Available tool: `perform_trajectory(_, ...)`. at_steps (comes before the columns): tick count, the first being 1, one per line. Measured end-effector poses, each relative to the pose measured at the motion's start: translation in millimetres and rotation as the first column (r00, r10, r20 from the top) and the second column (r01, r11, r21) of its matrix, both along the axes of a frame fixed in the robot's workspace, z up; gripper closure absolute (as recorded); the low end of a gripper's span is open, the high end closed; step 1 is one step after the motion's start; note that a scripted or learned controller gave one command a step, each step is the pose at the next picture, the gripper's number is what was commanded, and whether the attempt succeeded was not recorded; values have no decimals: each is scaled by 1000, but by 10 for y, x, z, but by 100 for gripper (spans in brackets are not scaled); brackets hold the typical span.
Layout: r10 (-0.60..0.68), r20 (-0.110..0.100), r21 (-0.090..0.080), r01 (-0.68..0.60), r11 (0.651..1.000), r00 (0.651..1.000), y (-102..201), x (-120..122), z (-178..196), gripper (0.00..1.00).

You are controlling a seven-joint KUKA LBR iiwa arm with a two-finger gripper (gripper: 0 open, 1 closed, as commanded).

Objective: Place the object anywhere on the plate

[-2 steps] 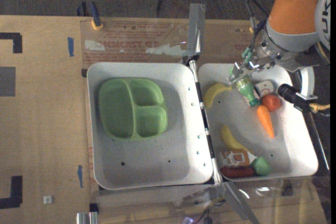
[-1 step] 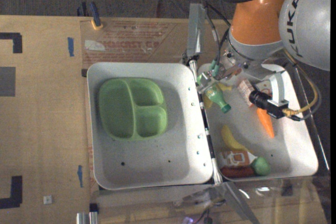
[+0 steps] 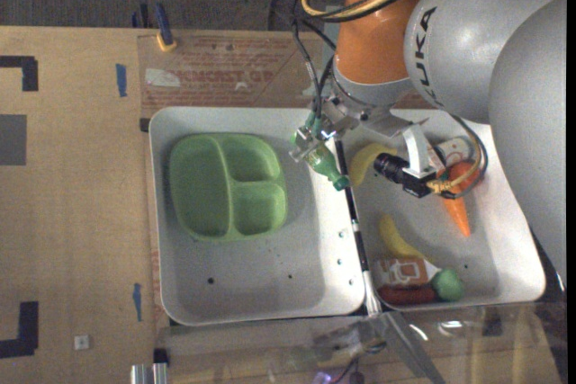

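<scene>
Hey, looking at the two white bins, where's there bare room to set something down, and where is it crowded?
The left bin has bare floor along its near edge, below the green plate, and a strip between the plate and the divider. The plate's three compartments hold nothing. The right bin is crowded: bananas, a carrot, a green ball and the gripper.

The grey arm [image 3: 468, 40] bears the letters "KU" of its brand; nothing else is legible.

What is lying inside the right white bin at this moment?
In the right bin: a carrot, a banana, a green ball and a small packet. The arm covers its upper part.
</scene>
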State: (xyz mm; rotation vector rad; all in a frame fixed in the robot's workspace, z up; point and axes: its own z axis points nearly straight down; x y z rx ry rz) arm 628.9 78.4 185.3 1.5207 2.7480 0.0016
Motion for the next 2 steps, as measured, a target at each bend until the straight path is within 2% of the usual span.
perform_trajectory(1, 60, 4, -1, -60, 998, 998, 91, 362, 6, 100)
perform_trajectory(2, 77, 4, -1, -77, 997, 997, -127, 385, 1471, 100)
